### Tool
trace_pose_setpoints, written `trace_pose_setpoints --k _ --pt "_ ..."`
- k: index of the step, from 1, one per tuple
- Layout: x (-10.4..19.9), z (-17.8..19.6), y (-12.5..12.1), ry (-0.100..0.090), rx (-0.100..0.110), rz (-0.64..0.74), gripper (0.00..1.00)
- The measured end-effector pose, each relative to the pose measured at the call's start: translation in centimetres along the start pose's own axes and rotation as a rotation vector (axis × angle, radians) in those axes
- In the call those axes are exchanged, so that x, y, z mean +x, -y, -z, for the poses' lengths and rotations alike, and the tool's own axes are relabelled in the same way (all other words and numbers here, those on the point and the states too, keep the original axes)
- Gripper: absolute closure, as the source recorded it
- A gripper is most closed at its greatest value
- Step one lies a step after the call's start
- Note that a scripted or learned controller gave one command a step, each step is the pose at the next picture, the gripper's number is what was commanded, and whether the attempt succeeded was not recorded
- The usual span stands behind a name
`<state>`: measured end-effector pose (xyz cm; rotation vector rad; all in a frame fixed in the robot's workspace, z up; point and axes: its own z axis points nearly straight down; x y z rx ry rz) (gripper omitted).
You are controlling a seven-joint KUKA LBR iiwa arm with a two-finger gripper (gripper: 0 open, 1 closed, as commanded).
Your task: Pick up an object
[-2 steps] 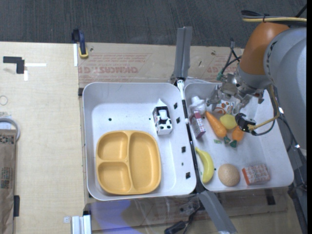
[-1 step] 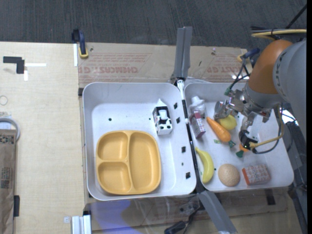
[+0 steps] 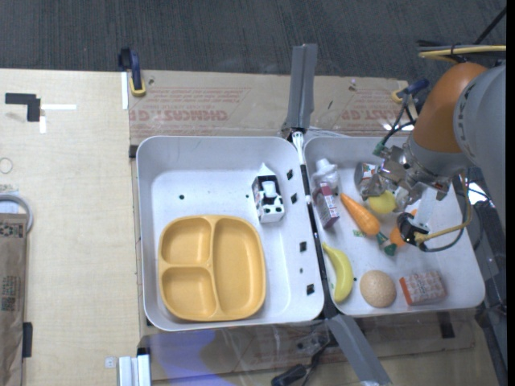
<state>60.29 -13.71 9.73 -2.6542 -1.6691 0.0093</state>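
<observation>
My gripper (image 3: 388, 190) hangs low over the back middle of the right bin (image 3: 402, 311), under the grey arm with its orange band. Directly beneath it lies a small yellow lemon-like fruit (image 3: 381, 204), partly covered by the gripper. Just left of it an orange carrot (image 3: 360, 215) lies at a slant. A smaller carrot piece (image 3: 394, 240) rests in front of the gripper. Also in this bin are a banana (image 3: 339, 272), a round tan object (image 3: 377, 289), an orange packet (image 3: 422, 287) and a small bottle (image 3: 326, 195).
The left bin (image 3: 201, 175) holds a yellow divided plate (image 3: 212, 265) and a black-and-white carton (image 3: 269, 199) near the divider between the bins. A black cable (image 3: 438, 236) loops from the wrist over the right bin. A wooden bench top (image 3: 64, 215) spreads to the left.
</observation>
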Motion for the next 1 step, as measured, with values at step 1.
trace_pose_setpoints --k 1 --pt "8.63 9.25 3.18 0.000 -0.006 0.174 1.00"
